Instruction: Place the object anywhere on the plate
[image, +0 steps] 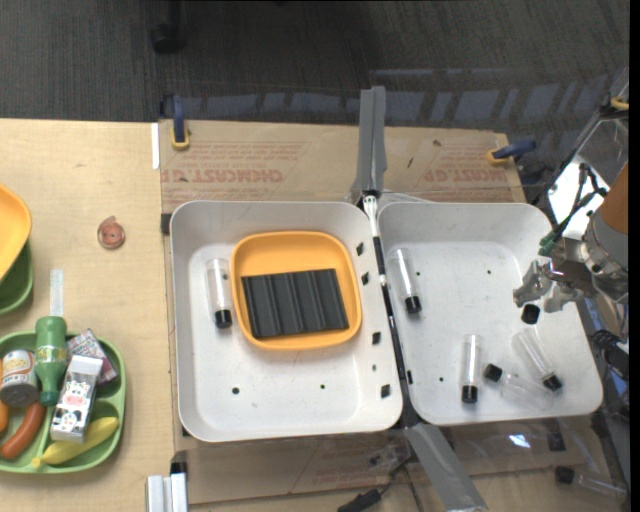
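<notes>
Sitting in the left bin (200, 390), the orange plate (297, 255) carries a dark ribbed mat (296, 303) across its middle. Just left of the plate, a clear tube with a black cap (218, 292) lies on the bin floor, apart from the plate's rim. In the right bin (450, 400), another tube (404, 280) lies near the dividing wall, one (469, 368) stands lower down, and two more (535, 365) lie close together near the lower right corner. The gripper (540, 290) hangs over the right bin's right edge with what seems to be a small black cap just beneath it; whether it holds anything there I cannot tell.
</notes>
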